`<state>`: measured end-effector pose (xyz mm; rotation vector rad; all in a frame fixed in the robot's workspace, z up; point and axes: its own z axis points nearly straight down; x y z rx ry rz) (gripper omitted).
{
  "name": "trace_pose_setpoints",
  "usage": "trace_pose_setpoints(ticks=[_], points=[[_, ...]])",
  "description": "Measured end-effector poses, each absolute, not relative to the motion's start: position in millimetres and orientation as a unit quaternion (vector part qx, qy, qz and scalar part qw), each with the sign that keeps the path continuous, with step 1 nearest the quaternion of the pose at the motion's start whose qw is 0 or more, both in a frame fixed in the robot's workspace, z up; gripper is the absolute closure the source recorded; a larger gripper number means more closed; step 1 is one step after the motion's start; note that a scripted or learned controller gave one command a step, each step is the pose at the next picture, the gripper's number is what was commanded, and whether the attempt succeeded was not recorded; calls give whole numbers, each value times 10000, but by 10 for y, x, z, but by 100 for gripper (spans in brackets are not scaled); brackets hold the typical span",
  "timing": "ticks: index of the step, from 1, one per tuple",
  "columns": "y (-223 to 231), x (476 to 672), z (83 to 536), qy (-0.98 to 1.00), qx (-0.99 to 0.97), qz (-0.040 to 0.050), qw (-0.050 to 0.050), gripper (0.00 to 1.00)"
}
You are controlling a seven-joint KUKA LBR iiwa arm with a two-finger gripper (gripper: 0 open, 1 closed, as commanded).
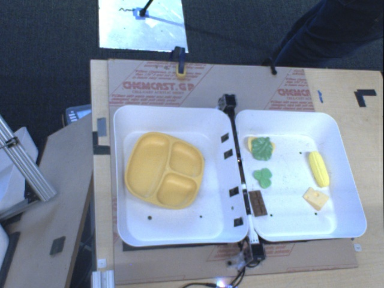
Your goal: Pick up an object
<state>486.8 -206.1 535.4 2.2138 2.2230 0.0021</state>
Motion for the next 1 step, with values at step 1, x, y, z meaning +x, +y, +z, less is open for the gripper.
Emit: trace_pose_setpoints(ticks=[1], points=[[-2061,4868,5354,7086,7056,7,22,100]])
